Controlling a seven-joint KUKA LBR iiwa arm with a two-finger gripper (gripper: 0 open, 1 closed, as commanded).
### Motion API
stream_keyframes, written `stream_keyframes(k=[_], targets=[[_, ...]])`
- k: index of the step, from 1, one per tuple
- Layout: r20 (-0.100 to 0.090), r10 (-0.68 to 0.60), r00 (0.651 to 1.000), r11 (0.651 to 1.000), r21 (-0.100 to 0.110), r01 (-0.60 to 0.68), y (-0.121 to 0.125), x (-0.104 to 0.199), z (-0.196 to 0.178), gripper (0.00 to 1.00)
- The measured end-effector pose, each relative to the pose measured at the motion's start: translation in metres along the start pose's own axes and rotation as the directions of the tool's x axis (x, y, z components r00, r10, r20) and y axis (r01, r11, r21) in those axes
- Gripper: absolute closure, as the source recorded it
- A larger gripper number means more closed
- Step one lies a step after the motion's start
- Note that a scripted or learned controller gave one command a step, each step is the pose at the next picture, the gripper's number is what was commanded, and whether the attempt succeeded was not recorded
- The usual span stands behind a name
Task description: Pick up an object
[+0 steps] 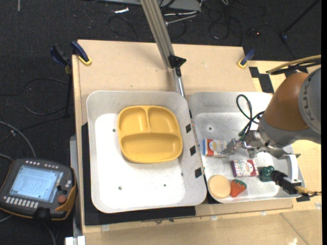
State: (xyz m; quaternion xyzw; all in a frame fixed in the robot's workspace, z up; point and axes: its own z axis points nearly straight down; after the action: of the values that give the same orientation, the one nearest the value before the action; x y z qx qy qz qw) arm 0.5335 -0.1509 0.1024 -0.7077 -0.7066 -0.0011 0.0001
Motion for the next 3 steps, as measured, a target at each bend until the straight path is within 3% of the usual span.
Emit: stream_keyframes(k=[1,3], targets=[[0.002,-0.001,1.0,1.0,-0.005,0.001,0.001,-0.001,-0.014,1.0],[0.005,-0.003,1.0,1.0,-0.005,0.003,-0.001,-0.016,-0.118,1.0]])
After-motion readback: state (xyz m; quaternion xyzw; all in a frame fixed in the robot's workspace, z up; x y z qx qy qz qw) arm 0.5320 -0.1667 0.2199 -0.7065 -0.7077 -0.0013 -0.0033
